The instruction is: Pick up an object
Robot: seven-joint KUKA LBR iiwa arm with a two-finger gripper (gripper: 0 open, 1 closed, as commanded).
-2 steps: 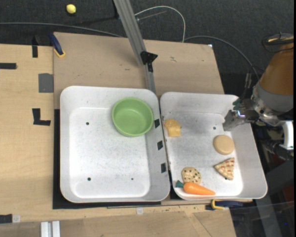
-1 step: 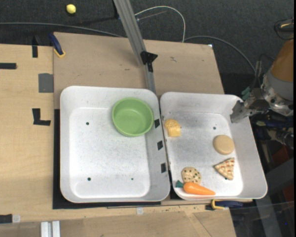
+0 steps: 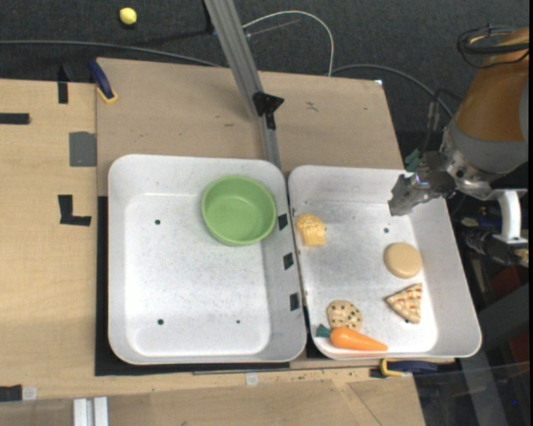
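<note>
The right bin (image 3: pixel 355 185) holds a yellow corn-like piece (image 3: pixel 312 230) at its left side, a tan round bun (image 3: pixel 402 260), a pizza slice (image 3: pixel 406 303), a cookie (image 3: pixel 343 313) and an orange carrot (image 3: pixel 359 340) near the front edge. A green bowl (image 3: pixel 239 209) sits in the left bin (image 3: pixel 151 264) at its back right. My gripper (image 3: pixel 403 197) hangs over the right bin's back right part, above and behind the bun, with nothing seen between its fingers. The arm enters from the right.
A metal pole (image 3: pixel 240 51) slants down to the back edge between the two bins. Cables (image 3: pixel 338 60) lie behind the bench. A yellow ball (image 3: pixel 128 15) rests on the dark floor at the back left. The wooden bench top (image 3: pixel 35 193) extends to the left.
</note>
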